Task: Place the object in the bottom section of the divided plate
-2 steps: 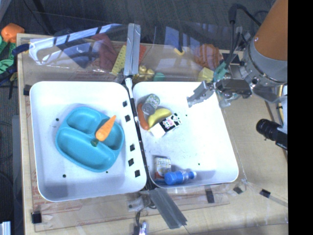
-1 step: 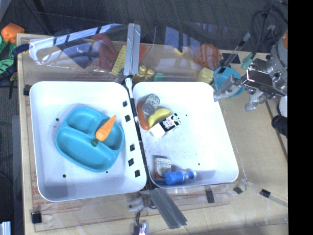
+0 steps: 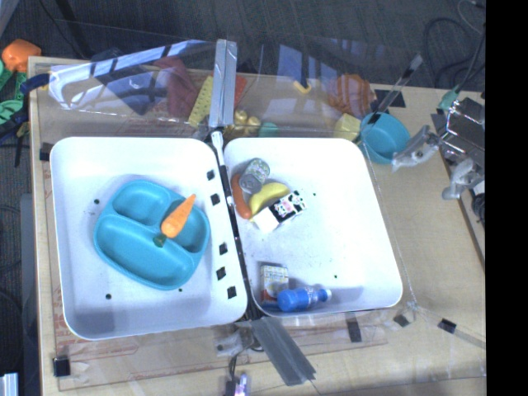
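plate (image 3: 132,254): blue, divided, in left bin (image 3: 74,304) | carrot (image 3: 176,218): lies on plate's right section, tip toward upper right | right bin (image 3: 363,221): banana (image 3: 269,195), can (image 3: 255,172), bottle (image 3: 301,298) | gripper: state cannot be told

Counter (image 3: 429,304) – pale wood-tone top, worn, with bits of dark tape stuck along the near edge and the right side. Clear plastic sheeting (image 3: 272,73) stands crumpled across the far side, catching bluish glare. Beyond it the floor (image 3: 247,7) is dark grey carpet, with black cables (image 3: 454,31) looping at the far right. A small blue cup (image 3: 385,137) sits on the counter near the far right. Light is even and cool – soft shadows only.
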Tool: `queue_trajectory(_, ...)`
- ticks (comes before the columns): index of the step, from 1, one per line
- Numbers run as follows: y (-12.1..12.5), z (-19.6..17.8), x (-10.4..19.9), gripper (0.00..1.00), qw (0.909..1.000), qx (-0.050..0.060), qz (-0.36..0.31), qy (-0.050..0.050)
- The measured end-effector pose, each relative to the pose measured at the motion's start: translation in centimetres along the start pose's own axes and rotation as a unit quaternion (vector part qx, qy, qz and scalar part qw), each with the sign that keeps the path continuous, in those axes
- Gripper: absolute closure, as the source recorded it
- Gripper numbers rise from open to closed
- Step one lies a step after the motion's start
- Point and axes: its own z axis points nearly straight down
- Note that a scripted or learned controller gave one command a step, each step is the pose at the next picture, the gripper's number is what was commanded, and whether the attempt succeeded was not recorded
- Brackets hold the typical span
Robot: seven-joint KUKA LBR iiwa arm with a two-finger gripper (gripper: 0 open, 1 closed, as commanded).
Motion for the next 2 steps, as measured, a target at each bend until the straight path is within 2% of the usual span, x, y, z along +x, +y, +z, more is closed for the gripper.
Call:
queue_trajectory(1,0.0,-1.0,0.3,1.0,1.0,0.0,-0.006,-0.001)
queue_trajectory(2,-2.3,14.5,3.8,1.0,0.9999,0.003,-0.012,0.0)
